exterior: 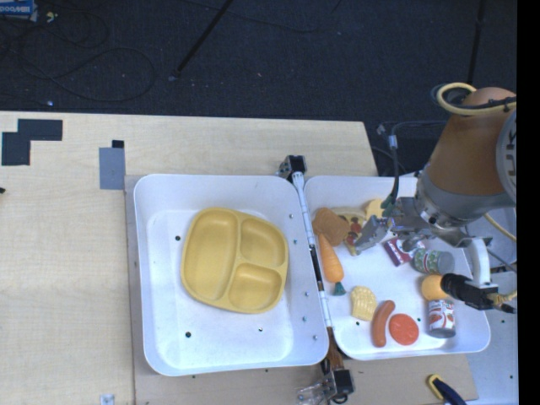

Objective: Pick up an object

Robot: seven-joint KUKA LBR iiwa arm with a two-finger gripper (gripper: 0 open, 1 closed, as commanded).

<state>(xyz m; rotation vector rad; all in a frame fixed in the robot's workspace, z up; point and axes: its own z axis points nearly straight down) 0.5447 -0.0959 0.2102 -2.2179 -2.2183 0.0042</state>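
Note:
In the right bin [472, 340] lie several toy foods. Among them are a brown roll [330, 224], an orange carrot [330, 261], a yellow corn cob [364, 302], a sausage [382, 322], a red tomato slice [404, 329] and a small can [440, 317]. My gripper [368, 234] hangs low over the upper middle of this bin, just right of the brown roll and above the carrot's end. The arm's wrist hides part of the bin's far right side. I see nothing clearly held.
The left bin [152, 310] holds a yellow divided plate [233, 260]. A dark red packet [395, 251], a greenish can [430, 261] and an orange piece [434, 287] lie under the wrist. A clamp [294, 167] sits where the bins meet at the back.

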